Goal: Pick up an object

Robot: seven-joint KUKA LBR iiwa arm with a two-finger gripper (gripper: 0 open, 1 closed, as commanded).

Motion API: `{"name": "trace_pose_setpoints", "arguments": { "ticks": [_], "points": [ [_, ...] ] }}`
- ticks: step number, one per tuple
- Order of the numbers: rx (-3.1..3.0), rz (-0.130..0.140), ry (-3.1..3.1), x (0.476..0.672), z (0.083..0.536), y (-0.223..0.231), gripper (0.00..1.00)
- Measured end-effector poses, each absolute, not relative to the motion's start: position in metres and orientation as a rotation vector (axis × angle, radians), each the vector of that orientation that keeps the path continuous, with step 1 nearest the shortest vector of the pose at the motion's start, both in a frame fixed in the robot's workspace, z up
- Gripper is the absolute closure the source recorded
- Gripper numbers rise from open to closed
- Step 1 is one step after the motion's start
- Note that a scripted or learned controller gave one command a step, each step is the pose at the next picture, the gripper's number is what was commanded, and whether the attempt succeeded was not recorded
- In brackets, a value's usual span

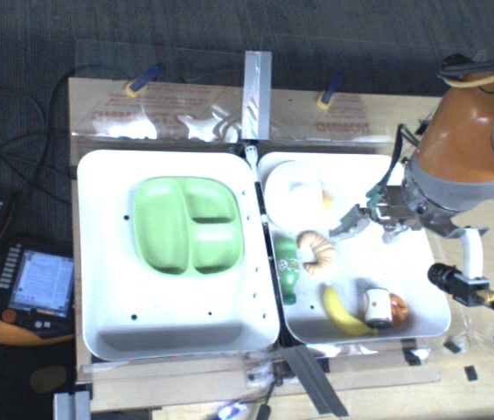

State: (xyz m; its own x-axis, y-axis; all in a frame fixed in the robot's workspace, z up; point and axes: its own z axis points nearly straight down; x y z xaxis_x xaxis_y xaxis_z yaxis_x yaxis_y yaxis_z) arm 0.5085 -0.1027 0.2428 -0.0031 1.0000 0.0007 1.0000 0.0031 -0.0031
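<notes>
Doughnut — light, soft, best pinched across its ring — is approached by the gripper; finger state cannot be told.

1. We see a wooden bench bearing two shallow white bins side by side, the left bin and the right bin, their inner walls touching.
2. Across the back of the bench we find a sheet of clear plastic, held by a blue clip on the left and a second blue clip on the right.
3. Between them a metal bar stands upright.
4. On the dark carpet at the left we note black cables and a handheld control pendant with a lit screen.
</notes>
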Motion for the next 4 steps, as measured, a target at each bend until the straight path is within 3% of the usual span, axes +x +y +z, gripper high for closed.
{"name": "trace_pose_setpoints", "arguments": {
  "ticks": [1,2,3,4],
  "points": [
    [-2.487,0.004,-1.914,0.602,0.149,-0.093,0.00],
    [-2.346,-0.006,-2.095,0.561,0.091,-0.098,0.00],
    [-2.345,-0.006,-2.093,0.561,0.100,-0.098,1.00],
    [-2.300,-0.017,-2.155,0.546,0.091,-0.114,1.00]
  ]
}}
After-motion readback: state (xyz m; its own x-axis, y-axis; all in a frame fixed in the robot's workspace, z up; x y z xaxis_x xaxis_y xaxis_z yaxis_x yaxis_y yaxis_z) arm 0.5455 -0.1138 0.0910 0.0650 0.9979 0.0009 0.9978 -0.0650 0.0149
